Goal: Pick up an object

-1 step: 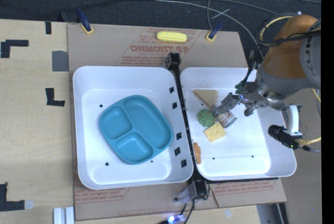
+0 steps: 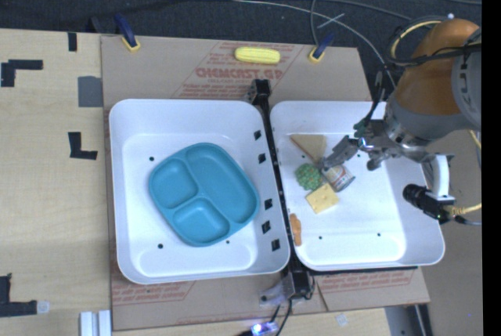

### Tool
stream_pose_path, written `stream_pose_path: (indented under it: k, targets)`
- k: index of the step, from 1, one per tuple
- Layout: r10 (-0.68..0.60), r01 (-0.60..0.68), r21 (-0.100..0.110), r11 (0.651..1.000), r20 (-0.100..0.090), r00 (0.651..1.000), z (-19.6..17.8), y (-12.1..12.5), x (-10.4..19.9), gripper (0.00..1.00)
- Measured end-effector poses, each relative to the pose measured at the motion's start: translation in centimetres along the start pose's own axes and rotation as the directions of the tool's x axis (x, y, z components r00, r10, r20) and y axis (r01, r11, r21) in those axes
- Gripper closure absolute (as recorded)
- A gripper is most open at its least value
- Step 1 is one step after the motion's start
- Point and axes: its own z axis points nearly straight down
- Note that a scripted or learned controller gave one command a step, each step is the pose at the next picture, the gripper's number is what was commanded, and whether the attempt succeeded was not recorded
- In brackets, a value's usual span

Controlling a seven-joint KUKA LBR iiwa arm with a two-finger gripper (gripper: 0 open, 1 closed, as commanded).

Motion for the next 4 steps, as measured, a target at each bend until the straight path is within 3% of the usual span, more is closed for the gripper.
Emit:
stream_pose_path:
  k: [2, 3, 4]
  targets:
    - [0.001, -0.001, 0.003, 1.0, 0.001, 1.0, 10.6, -1.0, -0.6, 0.0]
    - [0.0, 0.0, -0.008, 1.0, 0.003, 1.0, 8.9, -0.6, -0.6, 1.0]
    - [0.0, 0.0, -0.004, 1.0, 0.001, 1.0, 4.7, -0.6, -0.9, 1.0]
